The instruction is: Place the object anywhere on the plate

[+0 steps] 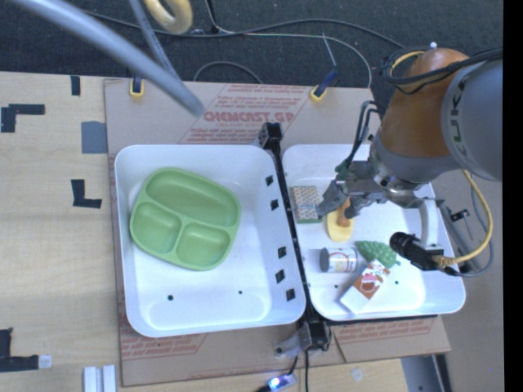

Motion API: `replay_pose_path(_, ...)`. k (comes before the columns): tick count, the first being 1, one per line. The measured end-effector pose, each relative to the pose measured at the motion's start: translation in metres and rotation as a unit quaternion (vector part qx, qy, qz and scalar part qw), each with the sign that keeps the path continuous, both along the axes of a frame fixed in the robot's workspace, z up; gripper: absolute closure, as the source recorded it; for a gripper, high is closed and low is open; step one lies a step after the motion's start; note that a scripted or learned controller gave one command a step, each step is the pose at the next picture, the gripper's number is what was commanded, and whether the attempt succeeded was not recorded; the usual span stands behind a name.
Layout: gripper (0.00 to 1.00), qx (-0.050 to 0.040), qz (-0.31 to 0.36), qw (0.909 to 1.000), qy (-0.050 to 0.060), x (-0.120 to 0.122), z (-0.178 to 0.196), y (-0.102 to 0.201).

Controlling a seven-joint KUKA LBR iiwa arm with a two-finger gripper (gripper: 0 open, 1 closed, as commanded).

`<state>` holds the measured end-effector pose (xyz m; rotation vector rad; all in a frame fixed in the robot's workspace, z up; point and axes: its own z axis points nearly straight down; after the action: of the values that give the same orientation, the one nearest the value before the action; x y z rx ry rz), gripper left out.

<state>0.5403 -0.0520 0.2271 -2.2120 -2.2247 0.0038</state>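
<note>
The green divided plate (185, 218) lies in the left bin (147, 309), toward its upper left. The right bin (433, 300) holds several small items: a yellow object (340, 228), a checkered packet (305, 202), a small can (338, 260), a green leafy piece (377, 252) and a white-and-red carton (367, 287). My gripper (337, 209) hangs low in the right bin, just above the yellow object. Its fingers stand apart, open, and I see nothing held between them.
A black divider (282, 219) runs between the two bins. The arm's grey and orange body (425, 121) covers the right bin's upper right. A black cable connector (413, 250) sticks out beside the leafy piece. A grey pole (106, 39) crosses the upper left.
</note>
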Motion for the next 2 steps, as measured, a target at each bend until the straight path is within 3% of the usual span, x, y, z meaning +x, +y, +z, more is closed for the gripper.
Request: replay_pose_path(2,1.00,-0.0005,0.001,1.0000,0.000,-0.002,0.004,0.117)
